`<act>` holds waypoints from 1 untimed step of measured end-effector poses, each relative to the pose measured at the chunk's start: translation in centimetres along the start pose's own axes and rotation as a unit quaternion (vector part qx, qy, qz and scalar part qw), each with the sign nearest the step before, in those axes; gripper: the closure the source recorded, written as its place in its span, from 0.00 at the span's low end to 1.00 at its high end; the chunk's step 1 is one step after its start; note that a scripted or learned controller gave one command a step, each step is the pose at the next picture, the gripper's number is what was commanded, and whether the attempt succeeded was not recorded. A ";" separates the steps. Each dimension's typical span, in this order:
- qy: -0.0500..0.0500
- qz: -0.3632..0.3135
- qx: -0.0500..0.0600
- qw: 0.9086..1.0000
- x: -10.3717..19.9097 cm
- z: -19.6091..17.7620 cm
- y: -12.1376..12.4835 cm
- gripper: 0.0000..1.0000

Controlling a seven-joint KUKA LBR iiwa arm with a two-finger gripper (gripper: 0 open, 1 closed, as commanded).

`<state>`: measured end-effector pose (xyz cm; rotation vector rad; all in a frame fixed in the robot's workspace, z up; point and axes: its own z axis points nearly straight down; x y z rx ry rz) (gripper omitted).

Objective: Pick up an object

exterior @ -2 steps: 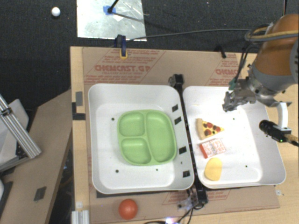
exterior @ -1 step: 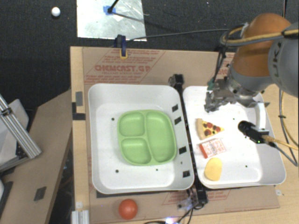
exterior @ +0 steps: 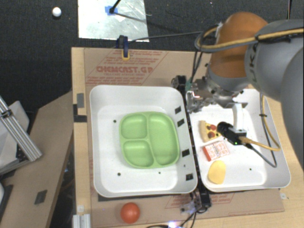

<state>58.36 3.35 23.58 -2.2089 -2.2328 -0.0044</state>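
In the right bin [exterior: 266, 175] lie a pizza-slice toy [exterior: 206, 129], a red and white packet [exterior: 216, 150] and a yellow rounded object [exterior: 217, 172]. My gripper [exterior: 193, 99] hangs at the bin's far left corner, close to the wall shared by the two bins. It is above and apart from the pizza slice. The grey arm and its orange band cover the far part of the right bin.
The left bin [exterior: 107, 108] holds a green plate [exterior: 148, 139] with three compartments. A red ball [exterior: 129, 212] rests on the bench in front of the left bin. A blue and yellow clamp [exterior: 123, 46] stands at the cardboard's far edge.
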 end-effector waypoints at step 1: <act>0.000 0.000 -0.001 1.000 6.3 0.1 1.2 1.00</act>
